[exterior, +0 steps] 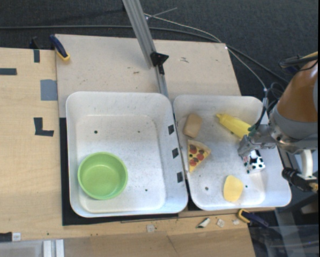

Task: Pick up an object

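Currently the gripper (251,155) is seen low in the right bin (202,197), just beside a black-and-white dice (256,164) near the yellow banana (233,125); its grip cannot be told.

The arm (299,108) is grey, with a rounded orange band above the wrist. Dark cables run along it. Below sits the gripper (252,155), grey metal with a black-and-white patch beside it.
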{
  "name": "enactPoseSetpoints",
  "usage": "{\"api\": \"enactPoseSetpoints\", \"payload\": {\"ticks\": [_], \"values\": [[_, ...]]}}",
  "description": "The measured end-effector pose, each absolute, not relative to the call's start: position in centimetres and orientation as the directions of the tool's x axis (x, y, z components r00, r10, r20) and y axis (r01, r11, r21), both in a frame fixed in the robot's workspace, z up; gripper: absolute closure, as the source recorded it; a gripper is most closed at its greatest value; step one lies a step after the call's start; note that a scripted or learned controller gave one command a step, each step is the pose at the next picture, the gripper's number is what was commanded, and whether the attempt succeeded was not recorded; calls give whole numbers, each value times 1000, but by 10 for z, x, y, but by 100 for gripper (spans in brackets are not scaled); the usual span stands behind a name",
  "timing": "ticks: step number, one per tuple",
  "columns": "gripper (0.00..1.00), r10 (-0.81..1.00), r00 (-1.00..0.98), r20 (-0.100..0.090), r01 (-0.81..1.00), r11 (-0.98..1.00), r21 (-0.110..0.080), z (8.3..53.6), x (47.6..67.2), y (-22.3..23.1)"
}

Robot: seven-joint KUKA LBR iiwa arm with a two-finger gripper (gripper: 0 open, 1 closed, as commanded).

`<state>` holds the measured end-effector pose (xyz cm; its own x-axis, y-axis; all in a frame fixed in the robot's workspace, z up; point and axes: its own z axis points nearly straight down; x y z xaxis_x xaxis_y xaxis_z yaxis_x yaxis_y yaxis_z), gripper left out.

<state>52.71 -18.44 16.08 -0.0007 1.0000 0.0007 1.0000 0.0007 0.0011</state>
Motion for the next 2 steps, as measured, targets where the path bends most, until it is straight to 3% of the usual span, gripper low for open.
{"api": "enactPoseSetpoints", "payload": {"ticks": [2], "values": [[100, 1000, -2, 0, 1000, 2, 2, 230, 533, -181]]}}
